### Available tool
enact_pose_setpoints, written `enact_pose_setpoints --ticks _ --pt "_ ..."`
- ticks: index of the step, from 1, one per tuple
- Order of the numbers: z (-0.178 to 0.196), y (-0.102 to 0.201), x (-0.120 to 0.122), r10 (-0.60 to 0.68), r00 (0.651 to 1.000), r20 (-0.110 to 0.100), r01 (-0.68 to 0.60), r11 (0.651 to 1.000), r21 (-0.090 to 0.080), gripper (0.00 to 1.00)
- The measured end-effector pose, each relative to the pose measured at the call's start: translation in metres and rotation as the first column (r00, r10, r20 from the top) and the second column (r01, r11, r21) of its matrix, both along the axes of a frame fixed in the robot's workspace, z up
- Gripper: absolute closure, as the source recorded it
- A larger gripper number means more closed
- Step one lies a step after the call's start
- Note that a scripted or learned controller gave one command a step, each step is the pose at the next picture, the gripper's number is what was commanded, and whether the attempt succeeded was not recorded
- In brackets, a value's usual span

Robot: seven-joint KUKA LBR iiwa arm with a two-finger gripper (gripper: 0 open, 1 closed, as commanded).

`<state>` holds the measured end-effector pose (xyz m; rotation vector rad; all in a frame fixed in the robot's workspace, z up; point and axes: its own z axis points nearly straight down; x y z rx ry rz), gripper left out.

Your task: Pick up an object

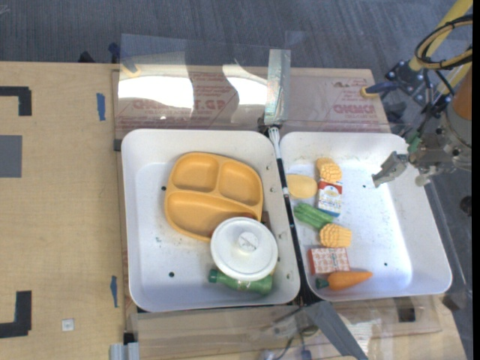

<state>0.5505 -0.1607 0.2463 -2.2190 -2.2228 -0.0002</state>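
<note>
1. Two glossy white bins [142, 223] sit side by side.
2. The left bin holds a smooth orange divided tray [202, 190] and a round white lid [244, 247].
3. Small plastic toy foods [328, 223] cluster along the right bin's left side.
4. The metal gripper [409, 167] hovers at the right bin's upper right with fingers spread, holding nothing.

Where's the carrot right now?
The carrot lies at the near edge of the right bin, just below the small red-and-white carton.

single fixed camera above the tabletop [60, 201], looking down at a slant from the near edge toward the far side. both white bins, left bin [142, 223] and right bin [405, 231], sit mid-frame at moderate range; the arm [450, 126] enters at right.
</note>
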Motion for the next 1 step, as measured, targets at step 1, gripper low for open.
enact_pose_setpoints --ticks 1 --pt "-0.0956 0.032 0.0731 -0.258 0.966 -0.003 0.258 0.966 -0.001 0.0"
